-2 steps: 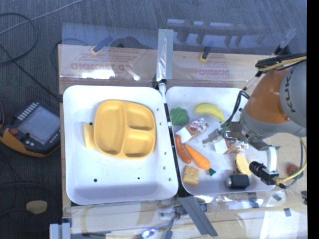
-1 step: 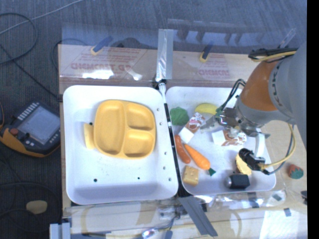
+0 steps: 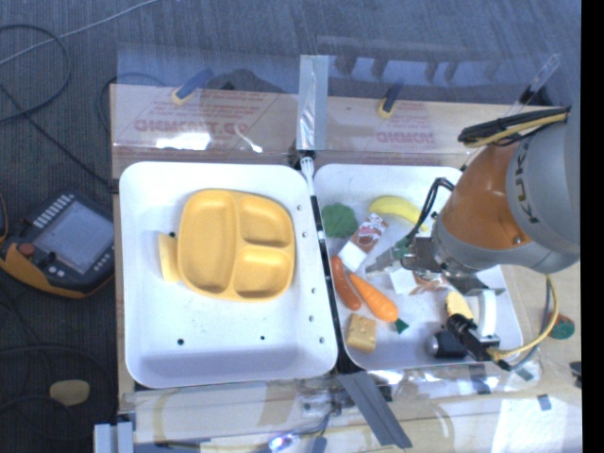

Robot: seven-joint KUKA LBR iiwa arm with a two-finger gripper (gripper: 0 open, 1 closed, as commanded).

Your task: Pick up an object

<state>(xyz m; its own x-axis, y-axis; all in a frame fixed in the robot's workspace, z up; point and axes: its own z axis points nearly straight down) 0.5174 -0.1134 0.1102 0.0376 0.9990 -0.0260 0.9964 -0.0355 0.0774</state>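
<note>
Arm over the right bin (image 3: 510,333); the gripper (image 3: 408,267) sits low among the clutter, and I cannot tell how it is set. Just to its left lie a white block (image 3: 351,256) and the carrot (image 3: 373,296); the banana (image 3: 396,209) is just beyond, the cheese cube (image 3: 360,332) nearer me. Risk: things crowd so tightly that a close may nudge neighbours, or clip two at once and drop both.

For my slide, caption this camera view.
KUKA arm's gripper low in the right bin among toy food; yellow tray sits left.
</note>
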